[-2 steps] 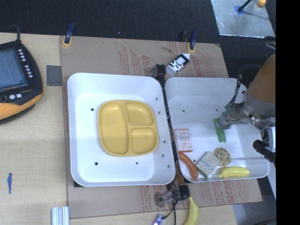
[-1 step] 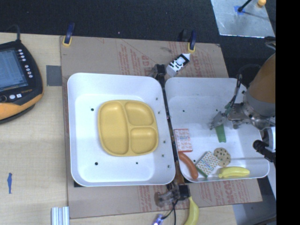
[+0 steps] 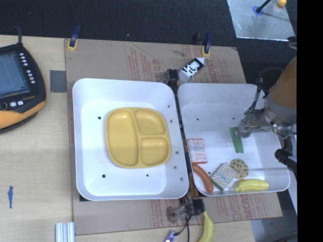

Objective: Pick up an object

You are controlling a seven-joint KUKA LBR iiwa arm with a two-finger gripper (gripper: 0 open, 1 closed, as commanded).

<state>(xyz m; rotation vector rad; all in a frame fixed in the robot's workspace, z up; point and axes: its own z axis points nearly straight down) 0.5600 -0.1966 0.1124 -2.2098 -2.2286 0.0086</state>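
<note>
The right bin (image 3: 217, 101) holds a green stick (image 3: 237, 141), a red and white packet (image 3: 197, 150), an orange sausage (image 3: 202, 178), a patterned packet (image 3: 223, 175), a round cookie (image 3: 239, 168) and a yellow banana (image 3: 251, 185). My gripper (image 3: 248, 126) hangs low over the right side of this bin, just above and to the right of the green stick's upper end. I see nothing held in it. In the left bin (image 3: 81, 135) lies a yellow divided plate (image 3: 137, 136).
A teach pendant (image 3: 17, 87) rests on the bench at the far left. A black and white tag (image 3: 192, 68) lies behind the bins. Another banana (image 3: 207, 228) sits outside, in front of the right bin. Clamps hold the cardboard sheet at the back.
</note>
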